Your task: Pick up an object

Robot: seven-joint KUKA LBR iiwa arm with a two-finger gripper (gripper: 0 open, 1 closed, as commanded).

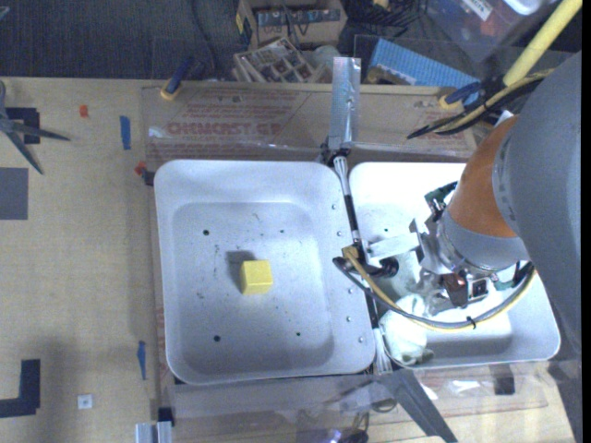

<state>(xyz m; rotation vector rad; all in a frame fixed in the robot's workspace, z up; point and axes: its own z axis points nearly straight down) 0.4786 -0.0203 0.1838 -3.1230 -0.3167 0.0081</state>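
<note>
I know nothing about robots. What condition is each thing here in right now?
yellow block: resting flat on the floor of the left bin, alone, untouched.
left bin: upright on the bench, holding the block.
right bin: upright beside the left one, arm over it.
gripper: low in the right bin, far from the block.
white object: lying in the right bin's near corner; hard to identify.

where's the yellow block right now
The small yellow cube-shaped block lies on the floor of the left shallow white bin, near its middle, well apart from the grey arm's gripper over the right bin.
</note>
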